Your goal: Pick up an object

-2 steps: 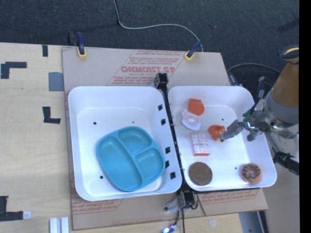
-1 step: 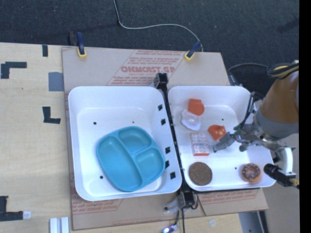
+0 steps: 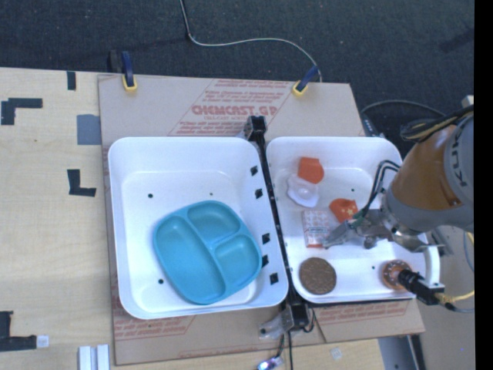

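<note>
Claw point(image 3: 339, 236) position, as I read it from the overhead feed: low inside the right bin point(image 3: 362, 287), its dark tip pointing left; I cannot tell its state from this angle. No object is visibly held. Nearest candidate is the printed packet point(image 3: 314, 227), lying flat just left of the tip, touching or nearly so, with its long axis running far to near. An orange piece point(image 3: 343, 207) sits just beyond the tip on the far side. The brown disc point(image 3: 317, 275) lies nearer, toward the front wall. A clear cup point(image 3: 303, 192) and orange block point(image 3: 310, 169) are farther off. The blue divided plate point(image 3: 206, 250) occupies the left bin point(image 3: 131, 206). My judgement: a short leftward advance reaches the packet.
</note>
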Controlling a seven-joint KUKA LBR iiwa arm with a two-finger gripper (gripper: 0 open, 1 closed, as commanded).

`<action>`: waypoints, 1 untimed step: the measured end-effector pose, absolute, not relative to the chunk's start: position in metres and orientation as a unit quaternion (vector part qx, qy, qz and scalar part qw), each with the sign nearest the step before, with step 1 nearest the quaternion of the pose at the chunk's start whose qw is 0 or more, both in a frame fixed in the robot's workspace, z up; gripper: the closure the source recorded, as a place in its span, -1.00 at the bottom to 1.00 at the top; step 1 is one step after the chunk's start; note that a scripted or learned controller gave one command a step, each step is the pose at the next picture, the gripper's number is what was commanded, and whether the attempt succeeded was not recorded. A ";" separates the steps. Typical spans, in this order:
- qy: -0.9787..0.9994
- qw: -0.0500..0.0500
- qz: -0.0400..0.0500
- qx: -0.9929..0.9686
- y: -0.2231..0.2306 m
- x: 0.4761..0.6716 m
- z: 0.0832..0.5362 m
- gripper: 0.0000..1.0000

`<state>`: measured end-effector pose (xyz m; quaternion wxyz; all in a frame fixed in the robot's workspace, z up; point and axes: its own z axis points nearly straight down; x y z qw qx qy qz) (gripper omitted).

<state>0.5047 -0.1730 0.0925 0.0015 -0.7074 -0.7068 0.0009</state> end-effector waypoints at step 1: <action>-0.708 0.001 -0.002 -0.706 -0.171 0.507 0.107 1.00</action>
